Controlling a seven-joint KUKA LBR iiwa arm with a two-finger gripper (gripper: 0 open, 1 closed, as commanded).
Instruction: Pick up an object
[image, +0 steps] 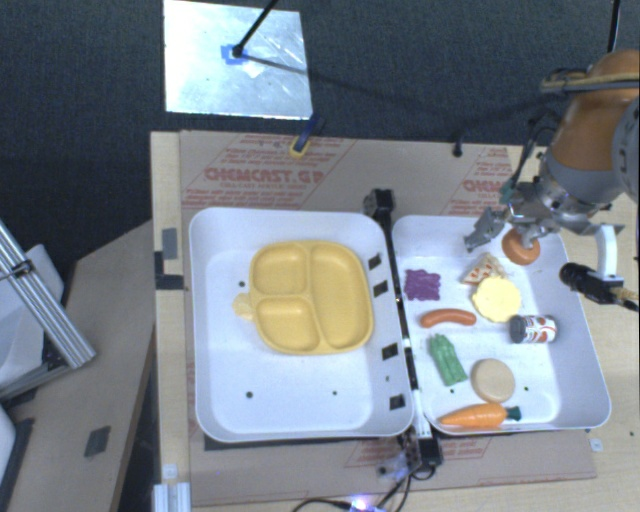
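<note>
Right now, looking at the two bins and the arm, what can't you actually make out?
- Whether the hand grips the orange round piece: the fingers' ends blur together over it, camera view.
- The small can: label too small to read.
- The arm above the orange band: cut off by the frame's top right.
- The purple item: too blurred to identify.

One fixed camera — high above the bench (250, 160), looking down aslant on both bins.
</note>
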